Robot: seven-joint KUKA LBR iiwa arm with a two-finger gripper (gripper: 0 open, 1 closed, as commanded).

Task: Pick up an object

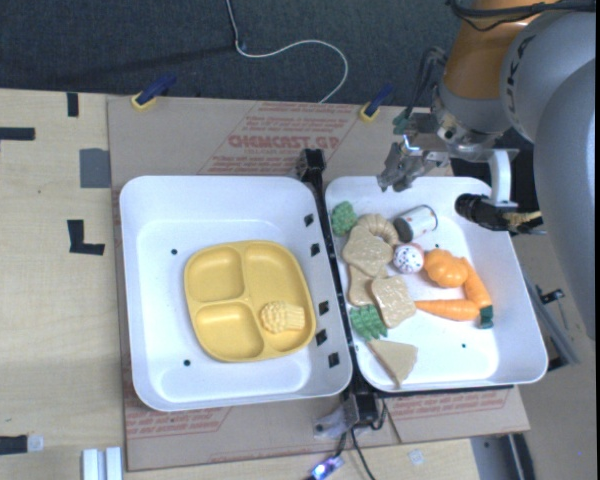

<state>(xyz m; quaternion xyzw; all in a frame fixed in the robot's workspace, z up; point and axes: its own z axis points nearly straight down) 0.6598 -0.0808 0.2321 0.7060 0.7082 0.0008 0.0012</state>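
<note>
The gripper (398,173) hangs over the far edge of the right bin (510,353), fingers slightly spread with nothing between them. Below it lies a heap of toy food: a small can (416,221), crackers (368,252), a spotted ball (408,258), a carrot (448,310). In the left bin (150,268), a yellow tray (230,288) holds a corn cob (283,317).

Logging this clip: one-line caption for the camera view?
Tool hovers over right bin of toy food; yellow divided plate with corn in left bin.
</note>
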